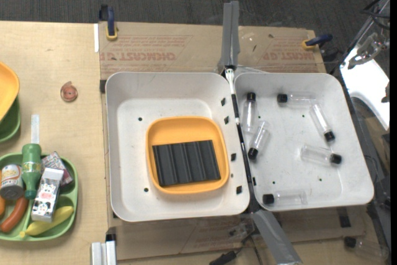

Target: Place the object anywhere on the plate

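An orange square plate [186, 125] lies in the middle of the left white bin [124, 133]. A dark grey ribbed slab [187, 162] rests flat on the plate and covers most of its floor. In the right white bin [355, 158] lie several clear tubes with black caps: one [250, 110] near the left wall, one [257, 138] just below it, and one [319, 156] toward the right.
On the wooden bench at the left stand a green tray [69, 211] of toy food, a yellow bowl [6, 93] and a small pink disc [69, 92]. Clamps [109, 23] [316, 41] hold the cardboard behind the bins. White equipment [369, 71] stands at the right.
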Robot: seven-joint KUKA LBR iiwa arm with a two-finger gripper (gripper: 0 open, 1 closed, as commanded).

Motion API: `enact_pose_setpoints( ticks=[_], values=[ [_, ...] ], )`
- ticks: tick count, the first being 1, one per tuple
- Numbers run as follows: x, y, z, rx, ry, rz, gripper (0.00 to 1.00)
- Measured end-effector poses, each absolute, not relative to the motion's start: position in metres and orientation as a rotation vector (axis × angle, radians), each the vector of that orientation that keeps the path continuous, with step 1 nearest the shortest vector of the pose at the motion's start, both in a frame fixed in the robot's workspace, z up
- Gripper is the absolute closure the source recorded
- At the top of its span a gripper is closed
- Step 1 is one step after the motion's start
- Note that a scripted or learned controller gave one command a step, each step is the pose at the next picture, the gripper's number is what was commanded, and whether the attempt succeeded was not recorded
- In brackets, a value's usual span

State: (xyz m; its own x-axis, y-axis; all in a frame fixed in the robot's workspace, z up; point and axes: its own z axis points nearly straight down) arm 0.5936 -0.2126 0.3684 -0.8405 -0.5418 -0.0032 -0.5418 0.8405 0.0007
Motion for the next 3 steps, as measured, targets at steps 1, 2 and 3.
enact_pose_setpoints(
  ticks=[1, 2, 3],
  values=[
    [0.653, -0.222, 0.368, -1.04, 2.958, 0.0, 0.0],
    [0.66, -0.221, 0.442, -1.502, 2.751, -0.002, 0.0],
    [0.593, -0.222, 0.442, -1.802, 2.568, 0.002, 0.0]
  ],
)
